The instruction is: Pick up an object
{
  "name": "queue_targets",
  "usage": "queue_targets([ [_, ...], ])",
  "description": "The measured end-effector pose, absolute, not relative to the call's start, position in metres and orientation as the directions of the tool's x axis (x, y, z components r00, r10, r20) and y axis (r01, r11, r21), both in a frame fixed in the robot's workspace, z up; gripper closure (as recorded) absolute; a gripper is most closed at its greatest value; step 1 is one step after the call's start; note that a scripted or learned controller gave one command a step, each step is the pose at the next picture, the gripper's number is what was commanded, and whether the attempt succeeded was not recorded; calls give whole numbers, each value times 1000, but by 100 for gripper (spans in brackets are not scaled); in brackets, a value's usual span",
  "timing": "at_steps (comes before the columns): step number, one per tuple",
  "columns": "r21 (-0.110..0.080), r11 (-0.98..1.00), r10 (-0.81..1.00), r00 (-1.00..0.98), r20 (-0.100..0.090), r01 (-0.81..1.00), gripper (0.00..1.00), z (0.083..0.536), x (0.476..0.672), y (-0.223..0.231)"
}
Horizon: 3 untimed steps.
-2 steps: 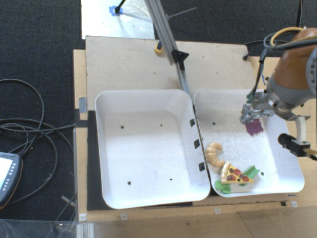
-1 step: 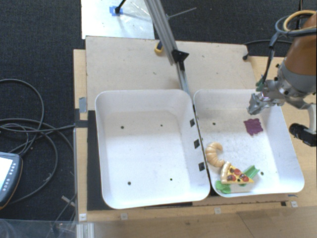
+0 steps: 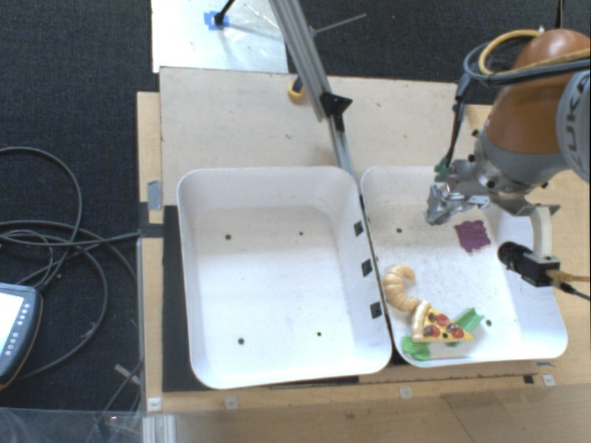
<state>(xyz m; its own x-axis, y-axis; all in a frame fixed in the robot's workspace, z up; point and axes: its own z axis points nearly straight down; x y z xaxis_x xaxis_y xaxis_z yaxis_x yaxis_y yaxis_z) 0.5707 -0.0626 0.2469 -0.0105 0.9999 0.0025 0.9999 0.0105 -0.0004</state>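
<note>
White plastic bins, 2 in number, sit side by side on the counter (image 3: 231, 118). Right bin (image 3: 554, 330) contents: purple piece (image 3: 473, 235) near the far end, croissant (image 3: 400, 285), pizza slice (image 3: 440, 325) on a green item (image 3: 466, 322). Tool (image 3: 441, 207) hovers just left of the purple piece; its opening cannot be told.

A robot test lab, not a home

This place looks like a robotics laboratory. A plain wooden bench (image 3: 240, 118) carries two shallow white bins (image 3: 268, 275), and a big industrial arm (image 3: 540, 100) with cables reaches over the bench from the right. Left of the bench, black cables (image 3: 55, 238) lie loose on dark carpet beside a handheld control pendant (image 3: 14, 326). A metal pole (image 3: 305, 44) slants over the far side of the bench
</note>
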Motion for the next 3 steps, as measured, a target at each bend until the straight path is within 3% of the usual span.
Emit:
queue_targets([
  [2,-1,9,1000,-9,2,1000,100,238,547,24],
  [3,1,11,1000,-11,3,1000,100,244,545,78],
])
